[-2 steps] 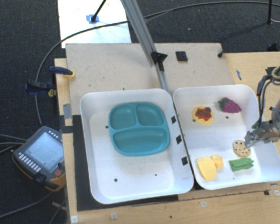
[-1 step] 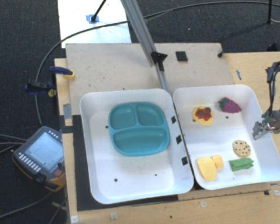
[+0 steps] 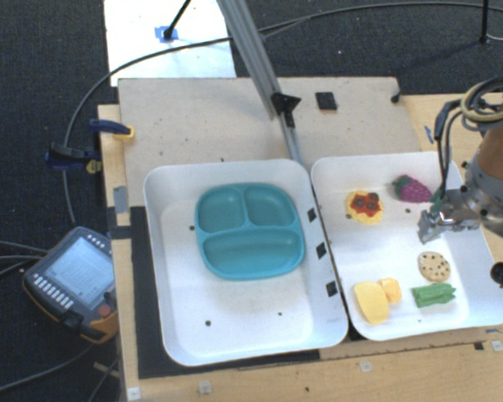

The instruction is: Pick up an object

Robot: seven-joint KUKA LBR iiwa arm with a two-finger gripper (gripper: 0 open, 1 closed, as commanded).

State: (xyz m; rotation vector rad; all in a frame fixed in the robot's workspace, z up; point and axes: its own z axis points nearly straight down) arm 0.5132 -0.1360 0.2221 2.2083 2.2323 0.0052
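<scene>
The right bin [image 3: 478, 305] holds several toy foods: a round pizza piece [image 3: 364, 206], a purple grape bunch [image 3: 413, 190], a brown cookie [image 3: 433, 266], a yellow cheese piece [image 3: 374, 300] and a green vegetable [image 3: 433, 294]. My gripper [image 3: 432, 223] hangs over the right side of that bin, between the grape bunch and the cookie, just above the cookie. Nothing shows between its tips.
A teal divided plate [image 3: 249, 230] lies in the left bin [image 3: 183, 329]. A grey pole [image 3: 254, 54] slants down to the bins' back edge. A teach pendant [image 3: 72, 281] and cables lie on the floor at the left.
</scene>
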